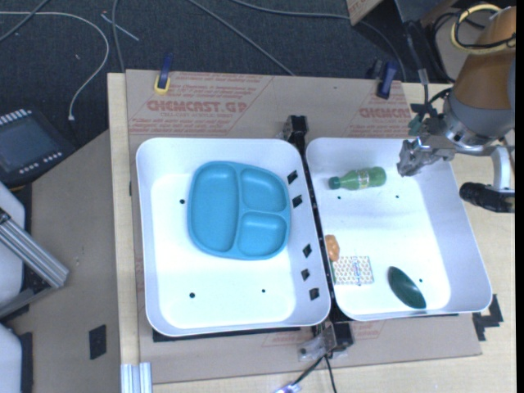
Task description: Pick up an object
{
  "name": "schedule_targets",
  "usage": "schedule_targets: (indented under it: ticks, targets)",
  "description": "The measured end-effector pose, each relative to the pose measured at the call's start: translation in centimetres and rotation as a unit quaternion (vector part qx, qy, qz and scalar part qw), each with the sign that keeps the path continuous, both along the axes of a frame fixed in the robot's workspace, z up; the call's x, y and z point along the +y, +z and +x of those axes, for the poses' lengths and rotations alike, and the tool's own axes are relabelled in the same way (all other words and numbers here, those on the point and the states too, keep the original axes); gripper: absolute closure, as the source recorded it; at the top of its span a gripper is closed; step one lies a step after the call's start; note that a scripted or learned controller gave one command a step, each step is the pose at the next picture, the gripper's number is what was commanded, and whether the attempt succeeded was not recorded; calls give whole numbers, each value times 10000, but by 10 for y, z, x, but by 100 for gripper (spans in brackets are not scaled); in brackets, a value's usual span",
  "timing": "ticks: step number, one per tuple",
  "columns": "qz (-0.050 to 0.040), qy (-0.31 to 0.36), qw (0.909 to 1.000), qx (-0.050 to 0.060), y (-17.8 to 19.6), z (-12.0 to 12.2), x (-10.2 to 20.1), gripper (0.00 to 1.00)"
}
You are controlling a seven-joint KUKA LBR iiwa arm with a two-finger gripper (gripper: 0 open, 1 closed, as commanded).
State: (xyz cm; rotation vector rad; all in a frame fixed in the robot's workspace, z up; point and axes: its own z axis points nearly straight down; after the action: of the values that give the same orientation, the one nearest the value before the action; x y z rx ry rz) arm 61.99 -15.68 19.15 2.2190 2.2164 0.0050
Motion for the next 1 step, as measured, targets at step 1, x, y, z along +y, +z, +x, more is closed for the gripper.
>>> schedule_targets:
  ticks: [1]
  targets:
    - [0,12,10000,-3,52,1,0,100]
